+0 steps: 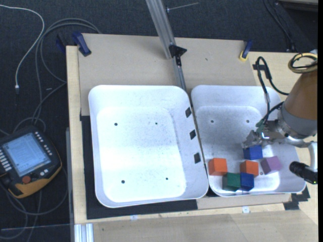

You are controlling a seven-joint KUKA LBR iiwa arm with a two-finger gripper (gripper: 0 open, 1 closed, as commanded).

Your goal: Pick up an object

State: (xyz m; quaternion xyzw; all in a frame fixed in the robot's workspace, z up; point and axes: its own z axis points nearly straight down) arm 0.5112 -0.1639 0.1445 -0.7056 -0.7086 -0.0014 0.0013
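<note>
I have the gripper (254,141) low in the right bin (222,97), just above the blue cube (254,153); jaw state unclear, so next I must descend squarely over it.

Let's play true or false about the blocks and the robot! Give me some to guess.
1. All the blocks are in the right bin. True.
2. The purple block is in the left bin. False: it lies in the right bin.
3. Two blocks are orange. True: one and another.
4. The hand is over the left bin. False: it is over the right bin, by a blue block.
5. There is a green block. True.
</note>
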